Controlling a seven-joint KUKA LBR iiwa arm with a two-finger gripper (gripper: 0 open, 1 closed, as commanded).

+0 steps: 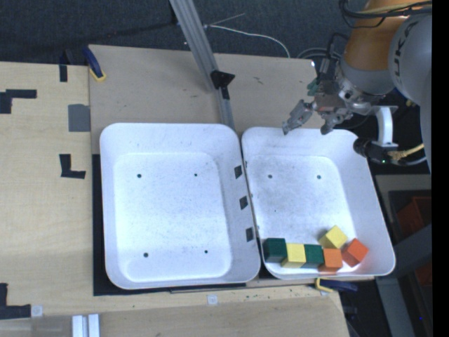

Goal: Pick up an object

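Blocks [314, 253] sit bunched along the right bin's [295, 188] near edge, toward its near-right corner. The gripper [309, 121], fingers spread and empty, hangs over that bin's far edge. It should descend on an outlying block, like the orange one [356, 250].

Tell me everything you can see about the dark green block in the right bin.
The dark green block is a small, matte cube, resting flat on the floor of the right bin near its front left corner. It starts a row of blocks, touching a yellow block on its right. The tool hovers over the bin's far rim.
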